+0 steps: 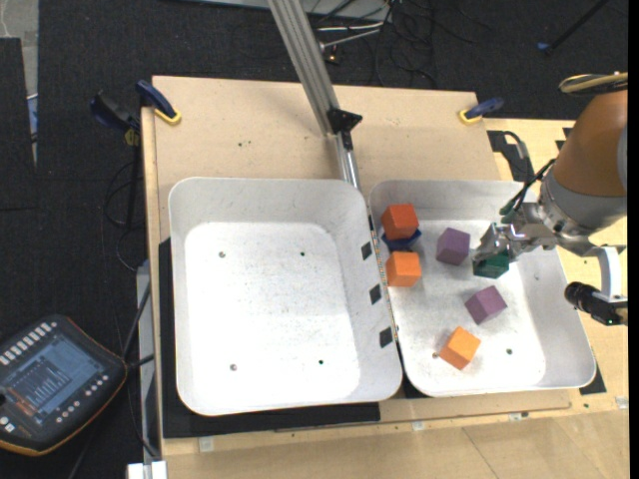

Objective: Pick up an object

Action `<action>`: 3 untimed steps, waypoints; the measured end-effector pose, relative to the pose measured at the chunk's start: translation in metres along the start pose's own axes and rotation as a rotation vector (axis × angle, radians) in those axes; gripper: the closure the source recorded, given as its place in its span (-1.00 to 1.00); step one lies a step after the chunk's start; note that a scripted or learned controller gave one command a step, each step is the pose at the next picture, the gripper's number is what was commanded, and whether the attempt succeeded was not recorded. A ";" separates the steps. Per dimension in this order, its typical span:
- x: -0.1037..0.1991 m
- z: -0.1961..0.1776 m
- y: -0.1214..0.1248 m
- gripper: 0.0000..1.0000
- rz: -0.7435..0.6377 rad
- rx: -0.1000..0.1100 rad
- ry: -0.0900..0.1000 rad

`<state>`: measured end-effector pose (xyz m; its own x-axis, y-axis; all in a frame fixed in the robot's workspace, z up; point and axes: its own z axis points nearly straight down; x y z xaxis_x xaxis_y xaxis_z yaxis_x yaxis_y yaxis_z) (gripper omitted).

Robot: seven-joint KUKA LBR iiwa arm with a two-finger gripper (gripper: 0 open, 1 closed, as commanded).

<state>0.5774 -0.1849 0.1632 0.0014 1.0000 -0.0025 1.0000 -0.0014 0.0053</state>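
My gripper (495, 251) hangs over the right bin (559, 367), near its upper middle, coming in from the right. A small dark green block (490, 265) sits right at its tip, partly covered by it; whether it is gripped I cannot tell. Just left of the gripper lies a purple block (453, 245). Another purple block (486, 303) lies below it. Orange blocks rest at the bin's left side (400, 218) (403, 268), the upper one on top of a blue block (409, 237). A third orange block (460, 347) lies near the front.
The left bin (190, 297) stands beside the right one, sharing a raised middle rim (379, 287). A slanted metal bar (310, 68) crosses the back of the bench. A teach pendant (50, 377) lies off the bench at the lower left.
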 end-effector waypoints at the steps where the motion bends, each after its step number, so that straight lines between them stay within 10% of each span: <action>1: 0.010 -0.053 0.003 1.00 -0.005 -0.001 0.000; 3: 0.069 -0.075 0.012 1.00 -0.010 0.006 0.004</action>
<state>0.5896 -0.1157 0.2378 -0.0083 1.0000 0.0019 1.0000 0.0083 -0.0010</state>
